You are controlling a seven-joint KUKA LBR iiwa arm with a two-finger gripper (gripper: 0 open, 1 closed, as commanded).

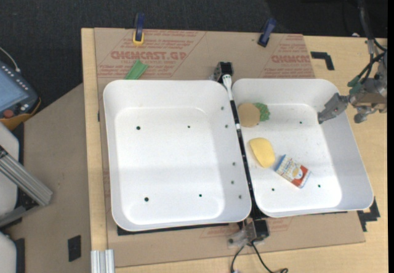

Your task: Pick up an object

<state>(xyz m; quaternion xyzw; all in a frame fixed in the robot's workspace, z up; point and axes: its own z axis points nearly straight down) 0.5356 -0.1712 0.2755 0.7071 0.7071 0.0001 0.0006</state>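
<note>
- Reaching in from the right edge, the gripper (328, 110) hangs over the upper right corner of the right bin (345, 185), with cables and wrist hardware bunched behind it.
- Whether its fingers are apart or together cannot be told: only a grey tip shows, and nothing appears between the fingers.
- A yellow object (263, 152), rounded and soft-looking, lies on the floor of the right bin, towards its left side.
- Just beside it, lower and to the right, lies a small carton (292, 172) with red and blue print, tilted on its side; the two look close to touching.
- Higher up, near the divide between the bins, a tan round object (248, 115) rests against a green item (263, 111), possibly a piece of cloth or a leaf shape, partly hidden behind it.
- All four things sit well apart from the gripper, with bare bin floor between them.
- The left bin (123, 161) lies alongside, its rim touching the right one's.
- Both bins rest on a cardboard sheet (178, 50), held at its far edge by a yellow and blue clamp (139, 29) and a blue clamp (267, 31).
- A green strip (135, 69) lies on the cardboard above the left bin.
</note>
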